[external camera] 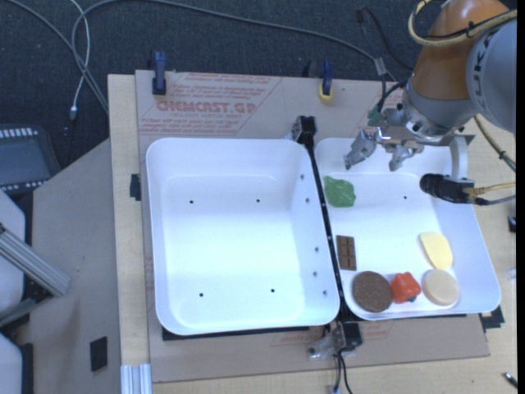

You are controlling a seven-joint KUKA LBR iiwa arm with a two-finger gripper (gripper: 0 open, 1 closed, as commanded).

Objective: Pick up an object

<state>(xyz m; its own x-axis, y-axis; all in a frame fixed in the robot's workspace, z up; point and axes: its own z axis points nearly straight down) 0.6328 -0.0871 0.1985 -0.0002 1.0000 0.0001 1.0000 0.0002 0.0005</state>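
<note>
Gripper [377, 153] located upper right of frame, above the far end of the right bin [472, 230]; fingers spread, nothing between them. Arm [459, 48] entering from the right edge, orange band visible above the wrist. Task objects all in the right bin: green lump [340, 192] against the bin's left wall, just below and left of the gripper; brown rectangular block [347, 252] lower down by the same wall; brown disc [372, 290], red piece [405, 286] and cream disc [440, 287] in a row along the bottom edge, the red piece touching or nearly touching both neighbours; yellow oval [436, 249] just above the cream disc. Left bin [164, 220] bearing no objects. Judged stage: approach, no grasp yet made. Nearest candidate: the green lump, standing apart from the others. Recommended: centre over the lump, keep fingers wide, align so that neither finger strikes the bin wall close beside it, descend straight, close only once both fingers straddle it, lift vertically and confirm the lump rises. Risk noted: wall proximity leaving little room on the lump's left side; fingers set parallel to the wall advisable. Row along the bottom edge judged less suitable, crowding likely to cause a push or a double contact.
</note>
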